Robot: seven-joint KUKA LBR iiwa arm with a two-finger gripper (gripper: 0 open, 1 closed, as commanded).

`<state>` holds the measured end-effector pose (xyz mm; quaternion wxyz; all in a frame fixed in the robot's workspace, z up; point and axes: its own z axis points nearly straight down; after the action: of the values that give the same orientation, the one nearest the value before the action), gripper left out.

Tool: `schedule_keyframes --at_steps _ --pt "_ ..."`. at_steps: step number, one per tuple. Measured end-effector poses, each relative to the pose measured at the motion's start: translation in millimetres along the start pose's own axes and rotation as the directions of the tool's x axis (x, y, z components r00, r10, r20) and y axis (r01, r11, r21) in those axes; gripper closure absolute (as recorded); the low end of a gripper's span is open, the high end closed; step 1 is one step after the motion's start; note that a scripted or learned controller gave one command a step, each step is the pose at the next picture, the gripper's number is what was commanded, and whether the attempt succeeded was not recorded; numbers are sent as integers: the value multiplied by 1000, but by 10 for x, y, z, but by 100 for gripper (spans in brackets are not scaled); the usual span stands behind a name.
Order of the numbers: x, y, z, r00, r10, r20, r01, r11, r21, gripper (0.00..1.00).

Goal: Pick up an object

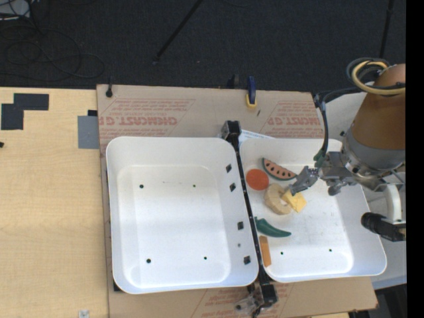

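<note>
The right bin (344,267) holds several toy foods. A watermelon slice (279,170) lies near its back. An orange-red round piece (257,178) sits by the divider. A beige lump (275,200) touches a yellow chunk (298,203) near the middle. A green pepper (271,228) and an orange carrot stick (265,250) lie along the left wall. My gripper (296,185) reaches in from the right and hangs just above the yellow chunk's upper edge, pointing down and left. Nothing shows lifted off the bin floor.
The left bin (172,211) stands beside the right one, with a black clamp strip (238,197) along the shared wall. A blue clamp (251,91) sits on the cardboard behind. The arm's orange-banded body (381,121) looms over the right bin's far right corner.
</note>
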<state>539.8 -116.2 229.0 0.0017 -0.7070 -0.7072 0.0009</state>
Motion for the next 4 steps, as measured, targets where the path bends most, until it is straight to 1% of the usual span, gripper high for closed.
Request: schedule_keyframes --at_steps 1,2,3,4 --pt "323 316 1306 1000 1 2 -1 1000 -1 0" --pt "117 997 1411 1000 -3 2 3 1000 -6 0" --pt "115 968 1314 1000 -1 0 1 1000 0 100" --pt "676 1068 344 1000 -6 -1 6 1000 -12 100"
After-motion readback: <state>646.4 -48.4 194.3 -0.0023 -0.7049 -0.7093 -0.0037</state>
